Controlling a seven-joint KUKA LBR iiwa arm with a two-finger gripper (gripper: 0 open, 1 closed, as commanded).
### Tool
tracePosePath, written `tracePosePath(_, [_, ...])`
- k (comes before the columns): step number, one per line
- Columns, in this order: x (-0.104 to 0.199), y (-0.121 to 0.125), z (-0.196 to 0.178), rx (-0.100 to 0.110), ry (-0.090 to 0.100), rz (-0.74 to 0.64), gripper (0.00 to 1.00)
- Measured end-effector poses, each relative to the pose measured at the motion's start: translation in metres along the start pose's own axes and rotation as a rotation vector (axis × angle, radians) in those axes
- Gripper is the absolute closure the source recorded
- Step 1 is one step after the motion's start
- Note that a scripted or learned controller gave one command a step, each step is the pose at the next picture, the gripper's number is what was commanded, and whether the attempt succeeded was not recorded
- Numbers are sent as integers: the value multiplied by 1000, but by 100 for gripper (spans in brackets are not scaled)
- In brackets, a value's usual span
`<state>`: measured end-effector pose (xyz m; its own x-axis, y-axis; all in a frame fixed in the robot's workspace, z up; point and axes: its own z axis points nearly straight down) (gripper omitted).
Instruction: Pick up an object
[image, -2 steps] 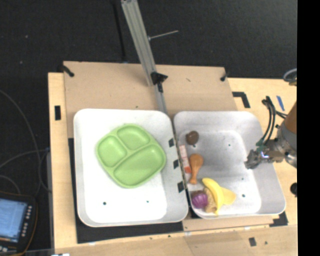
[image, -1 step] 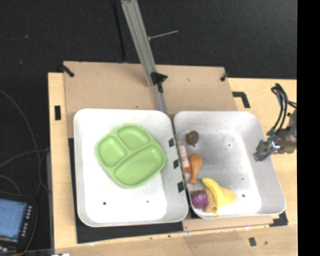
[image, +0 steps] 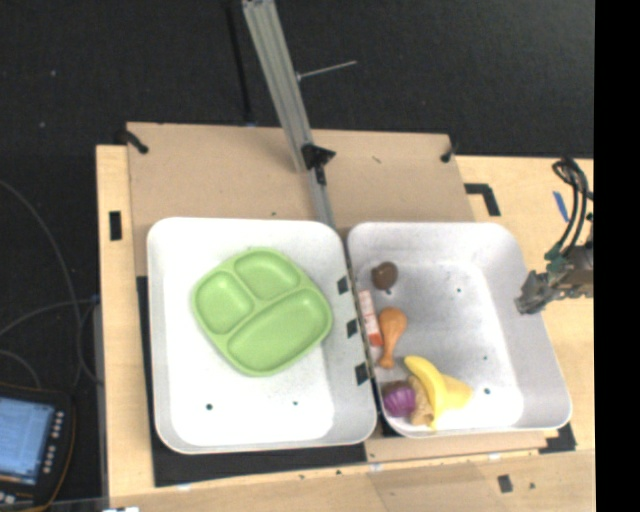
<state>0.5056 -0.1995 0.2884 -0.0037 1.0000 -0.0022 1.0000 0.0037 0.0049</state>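
A: Where the arm reaches in at the right edge, hand (image: 532, 297): position and state?

B: Over the right rim of the right bin (image: 500, 262). Grip state: cannot tell, too small and dark. Nothing seen in it.

A: Contents, right bin?

B: Lower left corner: yellow banana (image: 436, 383); purple item (image: 399, 400) touching it on the left. Above these, along the left wall: orange drumstick-shaped piece (image: 391, 329) beside a slim red-and-white item (image: 367, 314). Above that, brown rounded item (image: 384, 275). All well apart from the hand.

A: Left bin (image: 180, 400)?

B: One green divided plate (image: 262, 311), three compartments, lying flat near the middle.

A: Support?

B: Tan worktop (image: 210, 165), both bins side by side.
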Motion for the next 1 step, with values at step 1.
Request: tracePosePath(1, [53, 14, -2, 1, 2, -4, 100])
